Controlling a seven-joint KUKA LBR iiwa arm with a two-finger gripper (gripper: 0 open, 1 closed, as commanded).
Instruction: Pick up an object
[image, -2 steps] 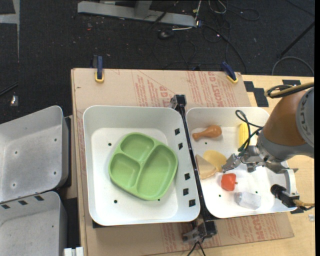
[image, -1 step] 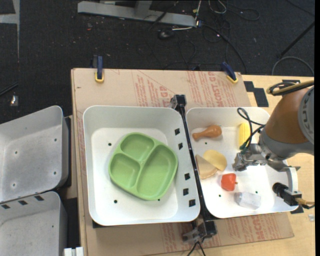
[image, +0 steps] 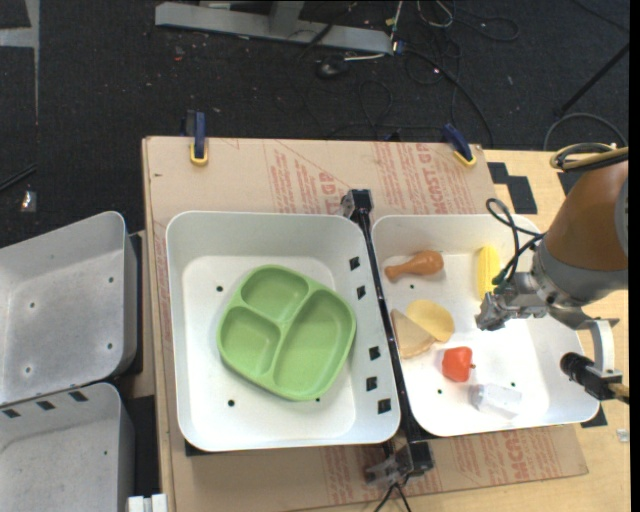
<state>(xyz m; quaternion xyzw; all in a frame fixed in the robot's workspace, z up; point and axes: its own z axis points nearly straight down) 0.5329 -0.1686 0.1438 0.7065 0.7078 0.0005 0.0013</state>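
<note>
The right bin holds a brown drumstick-shaped toy, a yellow corn cob, a pale yellow wedge next to a tan slice, a red pepper-like toy and a small clear-white piece. My gripper hangs low over the right bin, just below the corn cob and up-right of the red toy. Nothing shows between its tips.
The left bin carries a green divided plate. A black divider with clamps runs between the bins. White panels lie off the bench to the left. Cables trail from the arm at the right.
</note>
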